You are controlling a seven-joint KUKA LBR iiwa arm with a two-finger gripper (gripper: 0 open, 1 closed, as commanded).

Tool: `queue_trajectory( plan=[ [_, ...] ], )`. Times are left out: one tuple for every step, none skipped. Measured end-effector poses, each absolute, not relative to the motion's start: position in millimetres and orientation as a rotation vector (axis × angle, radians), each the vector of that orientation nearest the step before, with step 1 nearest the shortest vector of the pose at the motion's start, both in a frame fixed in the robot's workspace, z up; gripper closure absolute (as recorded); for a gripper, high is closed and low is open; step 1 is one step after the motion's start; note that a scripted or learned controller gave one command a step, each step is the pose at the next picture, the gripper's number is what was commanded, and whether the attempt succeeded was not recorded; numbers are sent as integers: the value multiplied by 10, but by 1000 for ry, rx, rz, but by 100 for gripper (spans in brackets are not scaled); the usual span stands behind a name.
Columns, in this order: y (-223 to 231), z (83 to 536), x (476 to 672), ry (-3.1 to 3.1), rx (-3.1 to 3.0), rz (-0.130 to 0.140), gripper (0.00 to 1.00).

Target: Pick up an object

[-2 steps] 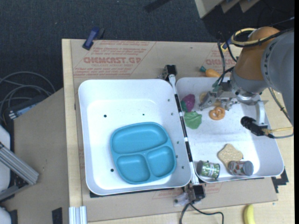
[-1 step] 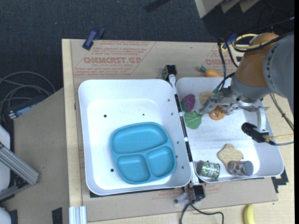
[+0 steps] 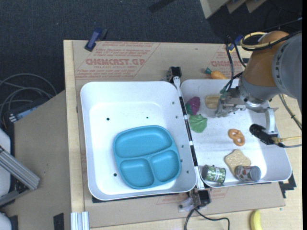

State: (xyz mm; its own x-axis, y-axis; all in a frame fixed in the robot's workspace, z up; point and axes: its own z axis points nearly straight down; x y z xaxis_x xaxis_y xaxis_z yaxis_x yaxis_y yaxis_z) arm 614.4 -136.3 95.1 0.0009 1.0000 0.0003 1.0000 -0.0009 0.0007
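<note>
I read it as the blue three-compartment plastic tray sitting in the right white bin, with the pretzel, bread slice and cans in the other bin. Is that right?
Not quite. The camera view shows the blue three-compartment plastic tray in the left white bin, not the right one. The rest holds: the brown pretzel, the bread slice and the two small cans lie in the other bin, where the gripper is.

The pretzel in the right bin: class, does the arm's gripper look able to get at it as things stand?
Probably yes. The pretzel lies alone on bare bin floor, apart from the toast and the green lump. The gripper sits just up-left of it with nothing between.
</note>
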Motion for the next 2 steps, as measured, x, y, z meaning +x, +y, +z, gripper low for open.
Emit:
queue_trajectory(
  plan=[
    [-1363,948,6142,2221,2223,1,0],
    [-1767,1428,6451,2218,2220,1,0]
  ],
)
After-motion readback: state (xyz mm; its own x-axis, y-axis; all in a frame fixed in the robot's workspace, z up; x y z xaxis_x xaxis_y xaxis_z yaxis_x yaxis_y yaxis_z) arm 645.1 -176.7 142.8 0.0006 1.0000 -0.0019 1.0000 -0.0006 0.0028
